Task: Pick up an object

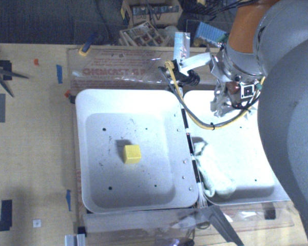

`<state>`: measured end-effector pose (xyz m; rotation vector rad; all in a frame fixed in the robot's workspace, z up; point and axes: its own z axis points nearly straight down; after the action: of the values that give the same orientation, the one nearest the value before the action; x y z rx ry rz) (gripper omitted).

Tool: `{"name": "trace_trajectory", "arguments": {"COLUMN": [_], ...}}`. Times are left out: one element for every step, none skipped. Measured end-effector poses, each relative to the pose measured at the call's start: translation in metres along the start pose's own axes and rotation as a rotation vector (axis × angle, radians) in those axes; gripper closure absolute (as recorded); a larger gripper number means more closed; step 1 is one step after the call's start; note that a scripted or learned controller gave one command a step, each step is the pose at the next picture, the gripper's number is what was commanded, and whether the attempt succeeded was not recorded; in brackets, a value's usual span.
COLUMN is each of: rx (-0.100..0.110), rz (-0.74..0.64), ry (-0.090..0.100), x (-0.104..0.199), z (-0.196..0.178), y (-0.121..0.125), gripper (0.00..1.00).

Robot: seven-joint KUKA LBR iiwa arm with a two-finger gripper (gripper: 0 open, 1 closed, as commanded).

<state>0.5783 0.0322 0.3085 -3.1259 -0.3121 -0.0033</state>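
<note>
Bright overhead light, glaring bins [92,106]

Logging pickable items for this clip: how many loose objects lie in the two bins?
1. A yellow block lies near the middle of the left bin. The arm covers part of the right bin, so something could be hidden there.

bench [31,152] | holds left bin [92,106], right bin [256,183]

Yellow block [132,154] lies in the left bin [92,106]; tool [222,106] hangs above the right bin [256,173].
</note>
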Motion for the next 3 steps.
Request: {"name": "trace_trajectory", "arguments": {"rx": [0.000,-0.001,-0.001], "rz": [0.003,0.008,0.014], "ry": [0.000,0.002,0.003], "x": [0.034,0.035,0.035], "z": [-0.016,-0.026,-0.036], "y": [-0.022,-0.020,-0.018], "gripper": [1.00,1.00,1.00]}}
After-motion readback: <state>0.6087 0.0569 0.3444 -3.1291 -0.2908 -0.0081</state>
